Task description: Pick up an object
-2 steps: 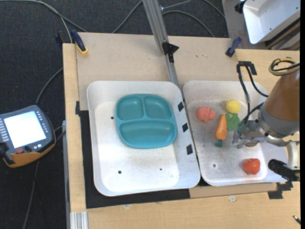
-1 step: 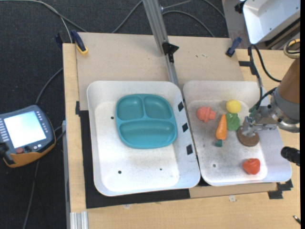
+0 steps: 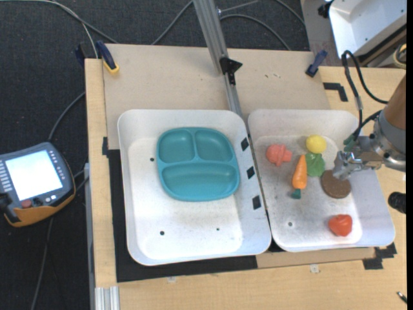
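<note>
The right bin (image 3: pixel 368 234) holds several toy foods: a pink piece (image 3: pixel 279 154), a yellow lemon (image 3: pixel 316 143), a green piece (image 3: pixel 315 165), an orange carrot (image 3: pixel 299 172), a brown disc (image 3: pixel 335 187) and a red piece (image 3: pixel 341 225). My gripper (image 3: pixel 347 163) reaches in from the right edge and hangs just above the brown disc, close beside the green piece. Nothing is visibly lifted.
The left bin (image 3: pixel 142 237) contains a teal divided plate (image 3: pixel 197 163). A metal pole (image 3: pixel 216 37) slants across the back of the bench. Blue clamps (image 3: pixel 106 58) (image 3: pixel 316 62) sit at the bench's far corners. A teach pendant (image 3: pixel 32 183) lies on the floor at left.
</note>
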`<state>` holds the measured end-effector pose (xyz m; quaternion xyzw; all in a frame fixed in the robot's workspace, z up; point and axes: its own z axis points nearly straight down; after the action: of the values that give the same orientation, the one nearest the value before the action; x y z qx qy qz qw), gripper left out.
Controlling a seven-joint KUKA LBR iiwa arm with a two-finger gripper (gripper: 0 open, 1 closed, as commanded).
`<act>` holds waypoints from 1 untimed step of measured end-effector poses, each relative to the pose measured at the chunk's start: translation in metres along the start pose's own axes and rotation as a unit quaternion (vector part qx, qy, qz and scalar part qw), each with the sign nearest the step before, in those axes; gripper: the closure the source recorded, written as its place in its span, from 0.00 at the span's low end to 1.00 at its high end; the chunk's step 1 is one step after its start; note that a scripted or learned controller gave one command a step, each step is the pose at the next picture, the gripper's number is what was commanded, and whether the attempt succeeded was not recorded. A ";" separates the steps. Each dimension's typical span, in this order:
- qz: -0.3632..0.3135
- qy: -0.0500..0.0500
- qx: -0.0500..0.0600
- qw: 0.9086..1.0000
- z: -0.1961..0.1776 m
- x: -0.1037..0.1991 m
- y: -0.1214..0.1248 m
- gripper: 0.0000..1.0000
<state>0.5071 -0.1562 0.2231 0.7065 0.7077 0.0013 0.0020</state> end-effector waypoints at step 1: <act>-0.002 0.002 0.003 1.000 0.009 0.054 -0.003 1.00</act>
<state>0.5044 -0.1027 0.2138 0.7050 0.7092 0.0005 -0.0019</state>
